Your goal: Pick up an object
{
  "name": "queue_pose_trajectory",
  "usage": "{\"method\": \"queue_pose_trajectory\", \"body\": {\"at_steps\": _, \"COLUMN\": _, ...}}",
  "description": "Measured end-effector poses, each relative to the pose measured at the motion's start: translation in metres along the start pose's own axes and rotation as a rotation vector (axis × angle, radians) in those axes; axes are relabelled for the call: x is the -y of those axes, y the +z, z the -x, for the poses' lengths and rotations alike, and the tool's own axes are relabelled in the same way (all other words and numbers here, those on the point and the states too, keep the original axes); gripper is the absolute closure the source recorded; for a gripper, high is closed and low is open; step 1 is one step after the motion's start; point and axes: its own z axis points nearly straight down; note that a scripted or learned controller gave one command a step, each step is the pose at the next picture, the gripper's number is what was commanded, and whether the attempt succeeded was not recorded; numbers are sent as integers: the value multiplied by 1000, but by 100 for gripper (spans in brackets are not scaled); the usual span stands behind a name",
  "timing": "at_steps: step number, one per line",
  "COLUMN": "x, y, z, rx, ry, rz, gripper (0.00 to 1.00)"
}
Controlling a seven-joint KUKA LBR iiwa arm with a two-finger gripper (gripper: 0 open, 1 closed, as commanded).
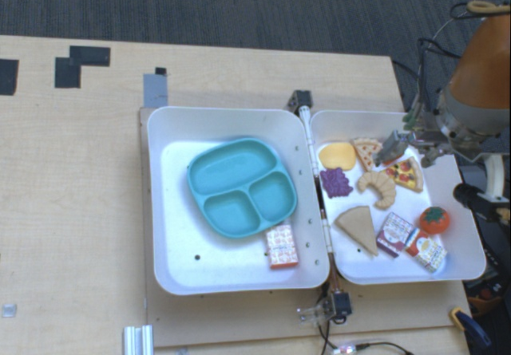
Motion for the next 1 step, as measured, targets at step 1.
{"method": "queue_pose_trajectory", "body": {"at_steps": 1, "x": -52, "y": 150, "z": -3, "rx": 1, "ry": -1, "rz": 4, "gripper": 0}}
